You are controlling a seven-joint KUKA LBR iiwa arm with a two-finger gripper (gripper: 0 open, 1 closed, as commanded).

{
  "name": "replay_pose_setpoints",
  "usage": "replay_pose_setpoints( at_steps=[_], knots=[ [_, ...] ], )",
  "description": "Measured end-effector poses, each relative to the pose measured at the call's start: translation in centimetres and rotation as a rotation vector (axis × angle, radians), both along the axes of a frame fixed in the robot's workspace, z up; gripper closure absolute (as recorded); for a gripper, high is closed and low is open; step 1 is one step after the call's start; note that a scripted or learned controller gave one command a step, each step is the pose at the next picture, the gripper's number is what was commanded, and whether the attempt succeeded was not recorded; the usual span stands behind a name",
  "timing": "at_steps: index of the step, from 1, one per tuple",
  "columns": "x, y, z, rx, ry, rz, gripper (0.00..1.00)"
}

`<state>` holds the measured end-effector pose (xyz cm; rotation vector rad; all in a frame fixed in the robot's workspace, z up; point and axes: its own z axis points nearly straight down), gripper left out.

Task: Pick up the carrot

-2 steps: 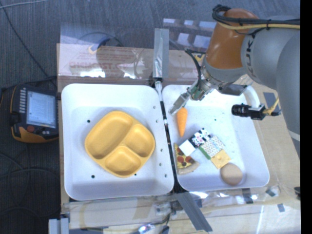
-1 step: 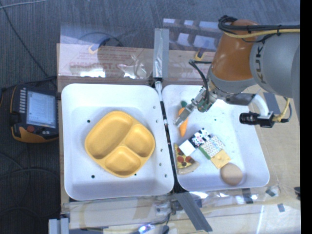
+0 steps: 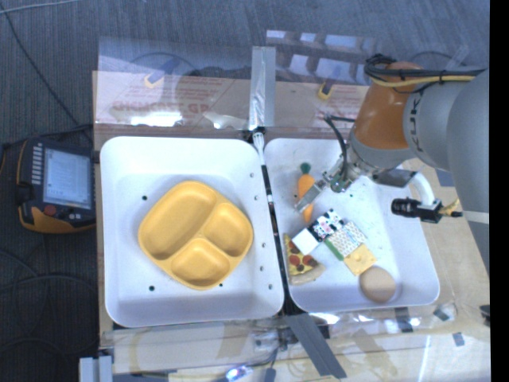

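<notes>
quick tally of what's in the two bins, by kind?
Yellow divided plate: 1 (left bin)
Carrot: 1
Pizza slice: 1
White block: 1
Black-and-white spotted item: 1
Cheese wedge: 1
Egg: 1
Total: 7, six of them in the right bin.

My one camera fixed above bench, looking down at slant — far enough to take in both shallow white plastic bins (image 3: 111, 237) side by side, plus dark grey carpet floor (image 3: 48, 46) beyond. I see grey arm with orange band (image 3: 413, 122) entering from frame right, over right-hand bin. Single view — no second angle to compare.
</notes>
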<state>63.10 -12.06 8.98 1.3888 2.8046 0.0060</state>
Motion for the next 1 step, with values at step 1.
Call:
replay_pose_setpoints(
  at_steps=[1],
  knots=[
    [0.13, 0.12, 1.13, 0.004, -0.003, -0.001, 1.00]
  ],
)
